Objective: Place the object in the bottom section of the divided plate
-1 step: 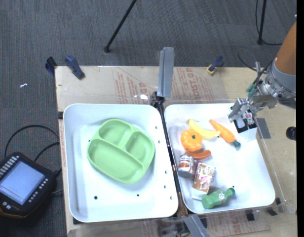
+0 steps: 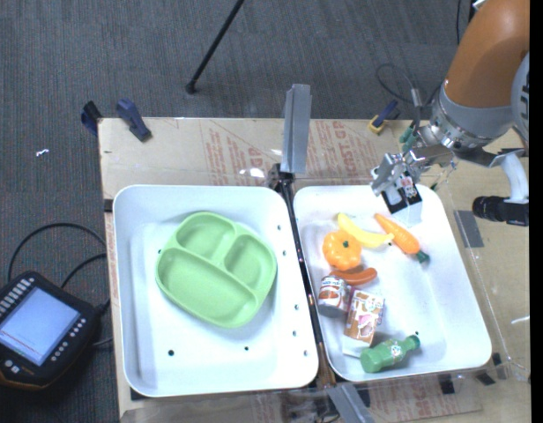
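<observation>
Claw (image 2: 398,183): hovers over the far edge of the right bin (image 2: 457,263), just above the carrot; you cannot tell its state, and nothing visible is held in it.

Task's thing: not named, so you choose among the right bin's stock. Nearest the claw is the carrot (image 2: 400,233), lying slantwise, touching the banana (image 2: 363,233).

Risks, as a judgement:
- Crowding. Carrot, banana and orange pumpkin (image 2: 342,250) lie packed together; a descent on one may nudge or drag its neighbour.
- Rounded, smooth toy food may slip out during the lift.
- Long carry. The green divided plate (image 2: 218,268) sits in the other bin, well apart, and the bin walls lie between; a loose grip may drop the item short.
- Wrong compartment. The plate lies turned at an angle, so the large near section could be missed for one of the two smaller far sections.

Containers:
- Right bin: carrot, banana, pumpkin, sausage (image 2: 358,277), small can (image 2: 331,293), juice carton (image 2: 364,315), green bottle (image 2: 389,353) lying flat near the front wall.
- Left bin (image 2: 135,324): the plate alone, all three sections bare.
- Worktop (image 2: 192,148): both bins side by side.
</observation>
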Robot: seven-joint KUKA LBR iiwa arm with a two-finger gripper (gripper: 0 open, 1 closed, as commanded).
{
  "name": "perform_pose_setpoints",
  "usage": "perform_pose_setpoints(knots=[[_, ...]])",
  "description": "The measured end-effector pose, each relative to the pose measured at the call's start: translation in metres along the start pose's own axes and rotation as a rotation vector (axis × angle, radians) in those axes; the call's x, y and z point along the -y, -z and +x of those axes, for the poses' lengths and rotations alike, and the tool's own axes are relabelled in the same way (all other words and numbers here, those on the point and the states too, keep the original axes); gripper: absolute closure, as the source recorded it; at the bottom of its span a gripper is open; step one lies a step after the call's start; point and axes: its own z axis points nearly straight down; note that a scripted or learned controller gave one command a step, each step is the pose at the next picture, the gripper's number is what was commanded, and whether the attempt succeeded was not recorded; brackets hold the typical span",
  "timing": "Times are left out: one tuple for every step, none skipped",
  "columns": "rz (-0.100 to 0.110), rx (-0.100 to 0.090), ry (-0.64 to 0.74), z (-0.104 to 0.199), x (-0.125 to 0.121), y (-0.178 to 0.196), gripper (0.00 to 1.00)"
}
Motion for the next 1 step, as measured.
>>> perform_pose_setpoints(knots=[[-0.002, 0.001, 0.254, 0.0124, -0.0095, 0.0281, 1.00]])
